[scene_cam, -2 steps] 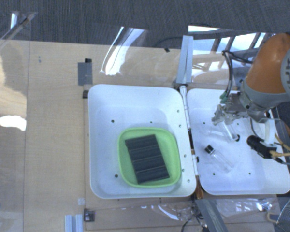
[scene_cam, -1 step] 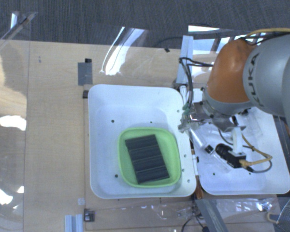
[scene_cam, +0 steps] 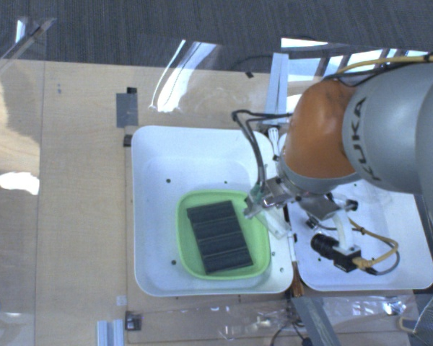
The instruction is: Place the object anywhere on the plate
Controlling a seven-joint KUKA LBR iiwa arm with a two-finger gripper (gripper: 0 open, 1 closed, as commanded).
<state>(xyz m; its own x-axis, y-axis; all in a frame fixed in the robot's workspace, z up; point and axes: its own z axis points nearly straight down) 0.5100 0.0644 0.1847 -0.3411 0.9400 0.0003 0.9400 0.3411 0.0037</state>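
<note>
We observe a dark grey ribbed block (scene_cam: pixel 218 236) lying flat on the green plate (scene_cam: pixel 259 237), covering most of its centre, set at a slight angle. The plate sits in the left white bin (scene_cam: pixel 155 193), toward its lower right corner. The gripper (scene_cam: pixel 263 206) sits at the plate's upper right edge, just beside the block's corner, under the orange-banded arm (scene_cam: pixel 361 132). We cannot tell its state. Cables (scene_cam: pixel 361 254) lie over the right bin (scene_cam: pixel 411 265).
</note>
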